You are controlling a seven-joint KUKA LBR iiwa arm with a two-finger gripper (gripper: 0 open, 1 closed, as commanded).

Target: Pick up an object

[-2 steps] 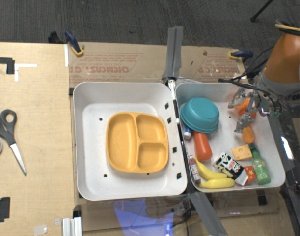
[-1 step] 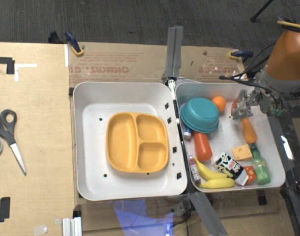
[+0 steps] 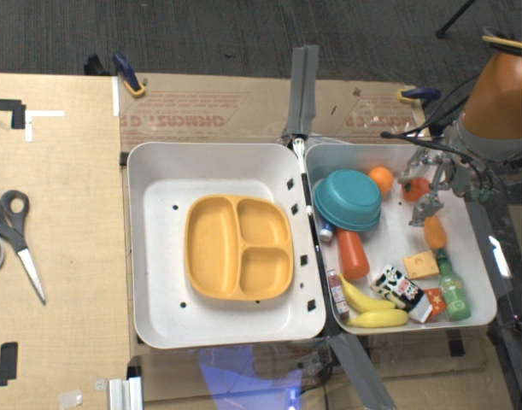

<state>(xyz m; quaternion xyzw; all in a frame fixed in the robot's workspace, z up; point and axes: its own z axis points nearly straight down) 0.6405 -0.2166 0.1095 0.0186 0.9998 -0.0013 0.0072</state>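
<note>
Hovering over right bin (image 3: 478, 229), hand (image 3: 423, 190) points down w/ fingers closed on red object (image 3: 415, 189).

Bench (image 3: 55, 314): pale wood top. Directly on it: scissors (image 3: 17, 233) near the left edge; cardboard sheet (image 3: 209, 114) at the rear; two white bins side by side, left bin (image 3: 149, 254) and right bin (image 3: 483, 254), touching along the middle.
</note>
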